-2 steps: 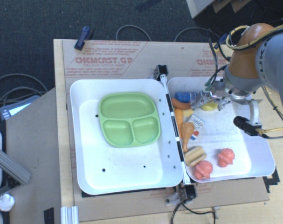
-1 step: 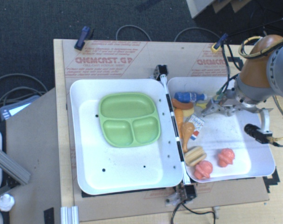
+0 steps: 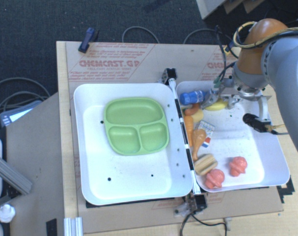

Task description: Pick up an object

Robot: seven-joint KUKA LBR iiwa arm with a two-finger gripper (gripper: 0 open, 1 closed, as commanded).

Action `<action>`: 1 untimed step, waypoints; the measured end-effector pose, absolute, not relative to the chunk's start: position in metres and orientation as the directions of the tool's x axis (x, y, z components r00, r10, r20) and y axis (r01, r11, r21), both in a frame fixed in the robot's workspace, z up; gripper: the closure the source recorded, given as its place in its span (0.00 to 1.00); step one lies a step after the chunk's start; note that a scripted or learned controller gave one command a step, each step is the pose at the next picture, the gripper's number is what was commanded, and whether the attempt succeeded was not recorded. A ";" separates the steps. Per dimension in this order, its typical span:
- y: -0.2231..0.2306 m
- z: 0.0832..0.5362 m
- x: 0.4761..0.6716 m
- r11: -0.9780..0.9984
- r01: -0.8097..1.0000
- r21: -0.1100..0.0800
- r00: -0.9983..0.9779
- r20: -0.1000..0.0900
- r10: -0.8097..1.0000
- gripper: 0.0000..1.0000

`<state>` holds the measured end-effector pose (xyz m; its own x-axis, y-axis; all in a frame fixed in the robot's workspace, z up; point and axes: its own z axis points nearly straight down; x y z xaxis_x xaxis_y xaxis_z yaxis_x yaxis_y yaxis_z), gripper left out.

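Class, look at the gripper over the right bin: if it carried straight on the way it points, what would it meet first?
Probably the yellow banana-like toy just beyond the gripper, with the blue bottle behind it; depth is hard to judge from above.

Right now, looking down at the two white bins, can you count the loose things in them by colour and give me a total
Green: 1, the three-compartment plastic tray in the left bin
Blue: 1, a small bottle-like item
Yellow: 1, a banana-like piece by the gripper
Orange: 2, a chunk and a carrot-like piece
Tan: 1, a hot-dog bun
Red-pink: 2, lumpy toys
Total: 8
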<state>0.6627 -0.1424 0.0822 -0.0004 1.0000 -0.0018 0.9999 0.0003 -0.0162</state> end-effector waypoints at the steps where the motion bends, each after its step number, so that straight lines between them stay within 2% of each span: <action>1: -0.156 0.084 0.558 -0.001 1.000 -0.001 0.001 -0.001 1.000 0.00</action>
<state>0.5585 -0.1555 0.0843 0.0011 1.0000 -0.0006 1.0000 -0.0011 -0.0006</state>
